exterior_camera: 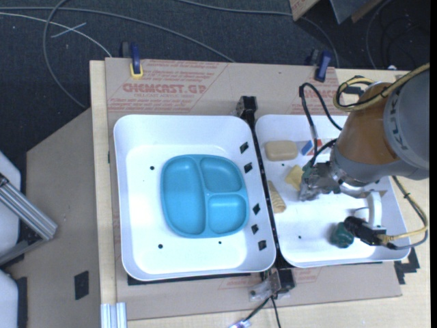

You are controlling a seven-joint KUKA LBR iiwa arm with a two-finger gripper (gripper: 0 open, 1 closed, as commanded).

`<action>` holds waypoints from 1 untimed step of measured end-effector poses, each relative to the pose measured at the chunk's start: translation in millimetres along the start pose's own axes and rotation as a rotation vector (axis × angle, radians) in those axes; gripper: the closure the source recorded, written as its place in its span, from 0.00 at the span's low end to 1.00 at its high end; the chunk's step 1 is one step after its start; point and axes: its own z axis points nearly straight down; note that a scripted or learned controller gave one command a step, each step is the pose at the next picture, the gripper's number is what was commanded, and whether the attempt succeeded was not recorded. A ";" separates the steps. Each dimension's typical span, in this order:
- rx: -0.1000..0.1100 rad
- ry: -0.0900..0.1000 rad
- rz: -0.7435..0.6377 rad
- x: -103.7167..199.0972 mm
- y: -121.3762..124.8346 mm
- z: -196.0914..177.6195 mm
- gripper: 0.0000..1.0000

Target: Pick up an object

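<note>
My gripper hangs low in the right bin, near its left-middle part, under the grey arm with the orange band. Right beside it to the left lies a small yellow piece. A tan block rests further back. A tan, cork-like piece lies along the bin's left wall. A dark teal object sits toward the front right, next to a black cable fitting. A small red and blue item shows behind the gripper, partly hidden.
The left bin holds a blue divided plate. A black divider with clips runs between the bins. Cables loop over the right bin's back edge and along the arm.
</note>
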 end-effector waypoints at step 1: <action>-0.004 -0.002 -0.002 -3.8 9.8 -49.0 1.00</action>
